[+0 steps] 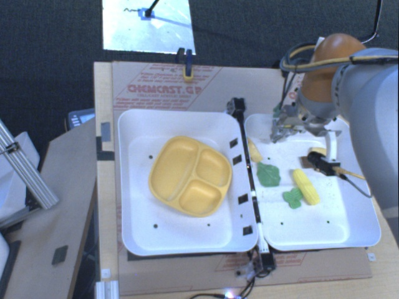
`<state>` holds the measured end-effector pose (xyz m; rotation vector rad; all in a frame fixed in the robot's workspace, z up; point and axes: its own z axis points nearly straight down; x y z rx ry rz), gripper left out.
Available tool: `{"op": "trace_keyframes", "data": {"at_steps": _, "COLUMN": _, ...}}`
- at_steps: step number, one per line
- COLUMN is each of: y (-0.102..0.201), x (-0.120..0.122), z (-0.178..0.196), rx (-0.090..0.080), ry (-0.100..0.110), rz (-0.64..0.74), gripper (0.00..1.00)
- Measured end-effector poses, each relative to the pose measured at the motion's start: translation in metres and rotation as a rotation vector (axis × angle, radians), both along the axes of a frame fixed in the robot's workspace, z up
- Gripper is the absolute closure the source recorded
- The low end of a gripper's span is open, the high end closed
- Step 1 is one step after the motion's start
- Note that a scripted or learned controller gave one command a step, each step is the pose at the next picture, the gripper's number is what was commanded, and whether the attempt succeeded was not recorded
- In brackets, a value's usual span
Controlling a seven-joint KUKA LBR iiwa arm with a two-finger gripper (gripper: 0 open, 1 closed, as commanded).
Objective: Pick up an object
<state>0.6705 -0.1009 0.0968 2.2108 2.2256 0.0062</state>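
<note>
Corn, a small yellow plastic cob (306, 186), is one of several things that could serve as the object here; it lies in the right-hand shallow white bin (349, 229), below the jaws and a little toward the arm's side, well apart from them. A flat green leaf-shaped plastic piece (269, 175) lies below the jaws, slightly to the other side, and a smaller green lumpy piece (292, 198) sits just beside the cob's lower end. A thin pale-yellow piece (254, 149) rests against the bin's wall by the divider, off to the side of the jaws and a little below them.

The grey arm's two-finger metal gripper (280, 129) hangs over the upper part of that bin, near its rim. How far the jaws stand open cannot be told from this slant, and nothing can be made out between them. A black-tipped part with an orange cable (321, 162) hangs from the wrist, near the cob's upper end.

Across the divider, far to the side of the jaws, the left-hand white bin (137, 229) holds a yellow three-compartment plastic tray (190, 175), lying flat. Both bins rest on a cardboard sheet (162, 89) on the table.

As a judgement, the task looks barely begun: every piece lies loose on a bin floor, none lifted. What seems left is the whole pick: choosing a piece, descending over it, closing and raising it clear.
</note>
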Motion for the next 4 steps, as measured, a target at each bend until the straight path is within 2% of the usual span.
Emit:
{"op": "trace_keyframes", "data": {"at_steps": 1, "y": 0.069, "x": 0.0, "z": 0.094, "rx": 0.002, "ry": -0.004, "rz": 0.004, "gripper": 1.0}}
{"op": "trace_keyframes", "data": {"at_steps": 2, "y": 0.194, "x": -0.001, "z": 0.178, "rx": 0.007, "ry": -0.006, "rz": 0.011, "gripper": 1.0}}
{"op": "trace_keyframes", "data": {"at_steps": 3, "y": 0.26, "x": -0.003, "z": 0.224, "rx": 0.006, "ry": -0.001, "rz": 0.006, "gripper": 1.0}}
{"op": "trace_keyframes", "data": {"at_steps": 4, "y": 0.342, "x": -0.006, "z": 0.26, "rx": 0.006, "ry": 0.0, "rz": 0.006, "gripper": 1.0}}
